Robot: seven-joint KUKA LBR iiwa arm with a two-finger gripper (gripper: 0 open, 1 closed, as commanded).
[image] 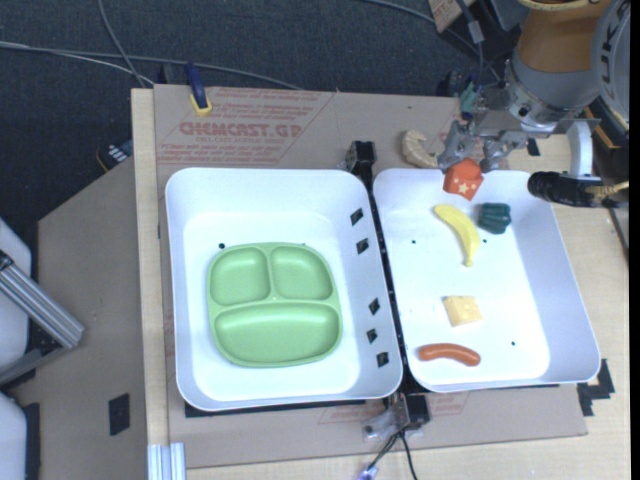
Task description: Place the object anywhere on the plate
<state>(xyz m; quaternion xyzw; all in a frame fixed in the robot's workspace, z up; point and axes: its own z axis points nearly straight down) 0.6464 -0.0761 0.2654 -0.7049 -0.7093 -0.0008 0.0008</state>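
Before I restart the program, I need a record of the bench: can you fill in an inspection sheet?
Surface: two white bins side by side, left bin, right bin, on a cardboard-covered bench.
Job's things: green divided plate in left bin; small red object between the fingers of the gripper at the right bin's far edge.
Clutter: banana, dark green piece, cheese wedge, sausage, all in right bin.
Gripper: shut on the red object.
Cables: loose cable across the dark floor beyond the bench.
Surroundings: metal rail at left.
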